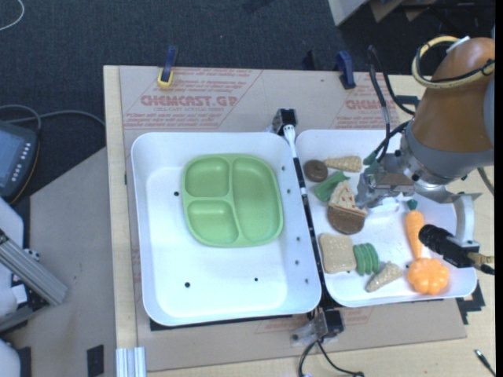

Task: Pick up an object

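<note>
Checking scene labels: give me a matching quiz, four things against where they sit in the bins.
Things:
1. green divided plate
2. carrot
3. slice of bread
4. round brown cookie

Places:
A. right bin, near its front right, just behind the orange pumpkin-shaped toy
B. right bin, back left corner area
C. left bin, middle
D. right bin, front left, beside the green ridged piece

Pairs: 1-C, 2-A, 3-D, 4-B

A green divided plate (233, 199) lies in the left bin (157, 234).
</note>
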You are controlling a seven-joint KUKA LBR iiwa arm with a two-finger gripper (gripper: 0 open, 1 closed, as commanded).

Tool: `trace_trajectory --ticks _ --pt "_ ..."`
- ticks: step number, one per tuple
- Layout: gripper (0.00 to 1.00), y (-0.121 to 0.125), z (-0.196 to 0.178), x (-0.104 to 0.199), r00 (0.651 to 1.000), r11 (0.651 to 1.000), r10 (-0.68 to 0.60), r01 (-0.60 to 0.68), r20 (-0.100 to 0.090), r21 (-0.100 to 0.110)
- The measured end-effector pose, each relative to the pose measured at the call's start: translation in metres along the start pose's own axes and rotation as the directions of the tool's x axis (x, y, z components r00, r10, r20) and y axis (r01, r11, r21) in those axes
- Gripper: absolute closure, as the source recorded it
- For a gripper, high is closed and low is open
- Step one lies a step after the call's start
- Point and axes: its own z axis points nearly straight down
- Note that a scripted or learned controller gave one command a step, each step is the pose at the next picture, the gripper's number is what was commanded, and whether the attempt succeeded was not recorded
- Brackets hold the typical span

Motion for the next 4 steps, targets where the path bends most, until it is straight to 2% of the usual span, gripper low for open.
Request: trace_trajectory --ticks 1,2,3,4 --pt "1.0 -0.017 0.003 0.032 1.0 1.0 0.003 -0.003 0.001 0.001" --pt "1.0 -0.005 0.013 0.032 1.0 1.0 0.005 -0.005 0.004 -0.002" --pt "1.0 -0.017 0.023 0.031 1.0 1.0 0.007 -0.007 0.002 0.001" --pt "1.0 -0.019 0.014 0.021 1.0 1.0 0.006 -0.006 0.004 -0.005"
